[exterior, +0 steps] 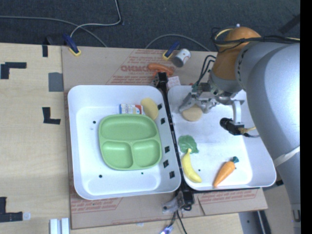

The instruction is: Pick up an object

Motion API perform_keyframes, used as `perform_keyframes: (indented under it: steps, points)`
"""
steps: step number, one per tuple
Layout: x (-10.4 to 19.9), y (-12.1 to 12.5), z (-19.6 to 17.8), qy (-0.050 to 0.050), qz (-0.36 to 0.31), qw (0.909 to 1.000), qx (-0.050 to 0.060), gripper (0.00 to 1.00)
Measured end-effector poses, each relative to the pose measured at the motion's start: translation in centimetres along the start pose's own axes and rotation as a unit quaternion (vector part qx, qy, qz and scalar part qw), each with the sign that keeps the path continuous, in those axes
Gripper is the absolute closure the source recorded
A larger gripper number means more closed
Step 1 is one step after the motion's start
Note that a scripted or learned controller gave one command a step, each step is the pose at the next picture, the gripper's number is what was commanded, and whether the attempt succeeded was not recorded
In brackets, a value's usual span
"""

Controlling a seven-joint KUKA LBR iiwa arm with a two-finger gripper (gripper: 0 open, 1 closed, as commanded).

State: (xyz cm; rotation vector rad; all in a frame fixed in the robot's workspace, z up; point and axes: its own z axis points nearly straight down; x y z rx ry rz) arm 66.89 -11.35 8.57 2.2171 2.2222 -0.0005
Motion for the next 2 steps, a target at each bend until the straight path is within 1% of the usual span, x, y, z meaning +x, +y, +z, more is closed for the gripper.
perform_keyframes:
  steps: [1,2]
  points:
    - [-0.27,0.00,-0.01,0.000,0.000,1.0000,0.000,0.00]
    - [-0.27,0.00,-0.98,-0.001,0.000,1.0000,0.000,1.00]
